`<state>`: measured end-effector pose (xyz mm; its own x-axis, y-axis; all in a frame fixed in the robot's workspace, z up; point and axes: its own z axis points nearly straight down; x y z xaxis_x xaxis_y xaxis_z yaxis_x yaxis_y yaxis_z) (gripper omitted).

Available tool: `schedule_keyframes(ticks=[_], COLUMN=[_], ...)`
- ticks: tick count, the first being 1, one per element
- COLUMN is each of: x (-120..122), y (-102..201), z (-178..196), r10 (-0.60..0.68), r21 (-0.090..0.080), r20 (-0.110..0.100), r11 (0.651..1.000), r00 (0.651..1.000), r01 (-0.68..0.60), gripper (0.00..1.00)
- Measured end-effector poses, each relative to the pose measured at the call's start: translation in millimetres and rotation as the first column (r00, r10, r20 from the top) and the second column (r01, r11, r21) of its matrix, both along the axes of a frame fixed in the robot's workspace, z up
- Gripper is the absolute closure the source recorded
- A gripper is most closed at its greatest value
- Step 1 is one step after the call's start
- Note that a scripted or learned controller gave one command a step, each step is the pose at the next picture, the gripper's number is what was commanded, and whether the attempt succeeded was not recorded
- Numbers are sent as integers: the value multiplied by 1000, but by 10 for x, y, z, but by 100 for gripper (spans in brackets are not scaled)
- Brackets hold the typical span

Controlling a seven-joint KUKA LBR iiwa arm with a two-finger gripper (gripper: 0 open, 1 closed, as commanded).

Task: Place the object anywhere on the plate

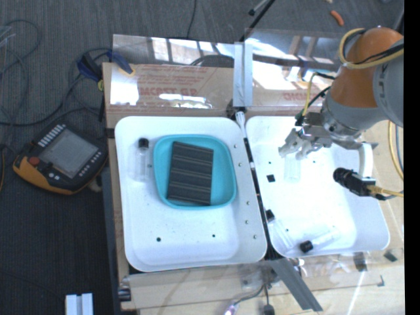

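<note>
Plate (223, 176) in the left bin (131, 235) already carries a dark ribbed block (190, 172), so we judge the placing done. Our gripper (298, 144) hovers over the right bin (367, 228), fingers spread and holding nothing.

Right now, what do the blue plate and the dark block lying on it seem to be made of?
The plate looks like smooth turquoise plastic: one even colour, rounded rim, slight sheen. The block is matt dark grey with lighter stripes along it; perhaps ribbed foam or rubber, but I cannot tell.
</note>
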<state>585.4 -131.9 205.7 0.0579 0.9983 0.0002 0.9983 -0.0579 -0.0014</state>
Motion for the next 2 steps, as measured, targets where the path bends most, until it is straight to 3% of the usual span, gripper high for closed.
schedule_keyframes(ticks=[1,2], x=[0,-287], y=[0,-896], z=[1,-63], r10=[0,89], r21=[0,-3], r20=[0,-1], r11=[1000,996], r00=[1000,996], r01=[0,-89], gripper=[0,0])
